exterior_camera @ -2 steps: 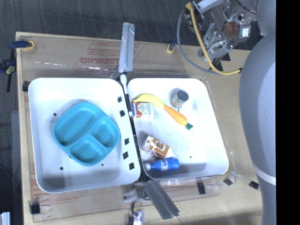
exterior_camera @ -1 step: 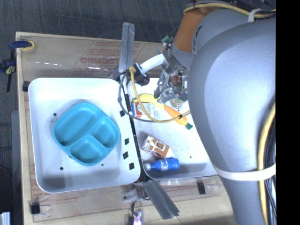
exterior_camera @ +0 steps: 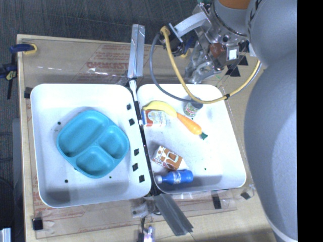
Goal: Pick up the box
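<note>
Grey arm (exterior_camera: 275, 135): the bulk of it fills the right side of the camera view and sits closest to the lens, reaching in over the right bin (exterior_camera: 229, 135), which serves below as the landmark. Gripper (exterior_camera: 201, 72): hangs above the far rim of the right bin, among cables and a yellow hose (exterior_camera: 176, 64); whether its fingers are apart or together cannot be told, and nothing is seen between them. Box (exterior_camera: 167, 158): small, brown and white, lying flat on the floor of the right bin toward its near left part, tilted askew, apart from the gripper and untouched; judged not yet picked. Blue bottle (exterior_camera: 175, 177): on its side against the near wall of the right bin, just beside the box, close enough that a descent on the box could nudge it. Banana (exterior_camera: 160, 106): at the far left of the right bin, touching a small white carton (exterior_camera: 155, 118) just under it. Carrot (exterior_camera: 191, 125): mid-bin, slanting. Small can (exterior_camera: 192, 108): near the far wall, under the gripper. Left bin (exterior_camera: 45, 150): beside the right bin, sharing the middle divider, holding a blue divided tray (exterior_camera: 93, 142). Judgement: the gripper stands over the wrong end and would need to travel toward the near left corner.
</note>
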